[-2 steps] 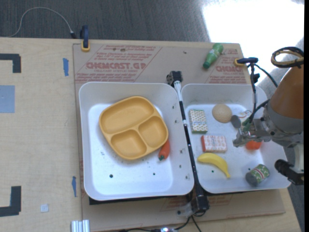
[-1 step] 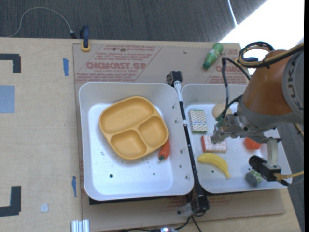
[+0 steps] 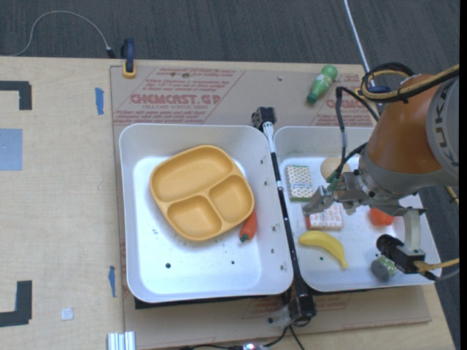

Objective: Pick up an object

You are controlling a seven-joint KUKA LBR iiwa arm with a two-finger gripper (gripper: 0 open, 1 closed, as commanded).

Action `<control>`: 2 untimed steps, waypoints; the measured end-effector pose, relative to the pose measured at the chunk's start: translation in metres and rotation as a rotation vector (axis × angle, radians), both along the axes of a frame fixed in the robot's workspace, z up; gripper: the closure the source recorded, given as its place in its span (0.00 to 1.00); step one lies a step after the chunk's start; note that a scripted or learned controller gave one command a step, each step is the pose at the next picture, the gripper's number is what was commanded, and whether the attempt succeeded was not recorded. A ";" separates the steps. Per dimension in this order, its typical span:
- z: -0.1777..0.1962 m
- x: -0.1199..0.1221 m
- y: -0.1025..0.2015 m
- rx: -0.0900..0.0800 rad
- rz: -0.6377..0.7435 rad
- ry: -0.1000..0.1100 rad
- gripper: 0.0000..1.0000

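The arm (image 3: 408, 133) comes in from the right and hangs over the right bin (image 3: 306, 279). Its gripper (image 3: 325, 199) sits low over a pink and white block (image 3: 326, 218). The block lies flat in the middle of the bin, and its long side runs left to right, tipped a little. The gripper's tips are right at the top edge of the block, maybe touching it. I cannot tell if the fingers are apart or together, and I cannot see the block between them.

A banana (image 3: 326, 246) lies just below the block. Its long side slants from upper left down to lower right, with the thin end pointing to the lower right. A checked cracker (image 3: 299, 181) lies just above and to the left of the gripper, with its long side going up and down.

In the left bin (image 3: 139, 268) sits a yellow plate (image 3: 201, 192) with three parts. A small carrot (image 3: 248, 227) leans by its lower right edge. A green bottle (image 3: 322, 83) lies on the board behind the bins.
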State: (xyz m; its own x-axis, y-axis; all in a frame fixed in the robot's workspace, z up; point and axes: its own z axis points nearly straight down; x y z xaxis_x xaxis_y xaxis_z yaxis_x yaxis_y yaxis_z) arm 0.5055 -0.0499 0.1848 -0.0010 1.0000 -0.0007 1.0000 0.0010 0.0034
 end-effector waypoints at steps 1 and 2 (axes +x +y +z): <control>-0.086 -0.020 -0.060 0.001 0.000 -0.009 0.00; -0.094 -0.020 -0.041 -0.001 0.003 -0.016 0.00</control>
